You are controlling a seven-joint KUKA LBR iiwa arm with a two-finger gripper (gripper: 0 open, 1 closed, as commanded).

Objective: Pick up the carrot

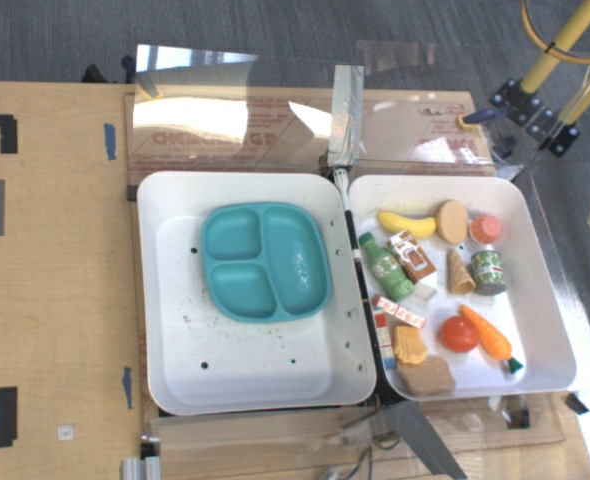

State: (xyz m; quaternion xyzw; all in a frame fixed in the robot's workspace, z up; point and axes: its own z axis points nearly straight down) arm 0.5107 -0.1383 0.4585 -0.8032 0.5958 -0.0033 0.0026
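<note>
Counter [55, 268]: brown board surface carrying two shallow white bins side by side.

Left bin [165, 368]: holds one teal divided plate [265, 260], three compartments, lying flat near the middle.

Right bin [545, 298]: crowded with toy food. Contents, larger to smaller: green bottle [386, 267] lying along the left wall; yellow banana [406, 224] near the far edge; brown bread slice [428, 375] at the near edge; carrot [487, 333]; red tomato [460, 334]; green can [488, 270]; small brown carton [412, 255]; cone-shaped piece [460, 272].

Carrot, task item: orange, tapered, with a small green tip pointing toward the near right corner. It lies slantwise in the near right part of the right bin, touching or just beside the tomato on its left, near the bin's right wall but apart from it.

Handling, as judged: likely a light, rigid plastic toy, smooth and somewhat slippery, prone to roll. Best hold is across the thicker middle, fingers closing crosswise to its length; the side next to the tomato leaves little room, so a grasp nearer the green end may be freer.

Gripper: its state cannot be told from this view.
</note>
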